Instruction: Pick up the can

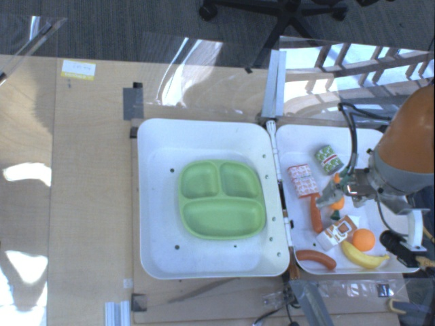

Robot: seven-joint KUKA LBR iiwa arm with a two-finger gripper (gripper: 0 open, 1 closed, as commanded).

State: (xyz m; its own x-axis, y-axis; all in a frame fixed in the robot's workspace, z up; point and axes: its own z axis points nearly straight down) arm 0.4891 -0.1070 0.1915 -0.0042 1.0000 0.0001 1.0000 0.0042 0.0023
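1. Green and white, the can [328, 159] lies in the right bin [291, 138], up and slightly to the left of the tool [338, 197], clearly apart from it.
2. Down comes the grey arm [408, 165] from the right, its orange band at the picture's edge, and the tool hangs over the middle of that bin.
3. Whether the tool is wide or narrow, I cannot tell; the wrist and cables crowd it.
4. Just left of the tool sits a pink-and-white packet [302, 180], and right below that a red sausage [315, 214] stands on end.
5. Under the tool: a small carton [340, 231], with an orange [364, 239] beside it and a banana [362, 256] curving along the near rim.
6. Another sausage [316, 259] lies flat at the bin's near-left corner.
7. Far left of the tool, the other bin [156, 202] carries a green divided plate [221, 200] at its centre.
8. Both bins rest on the pale wooden desk [75, 202].
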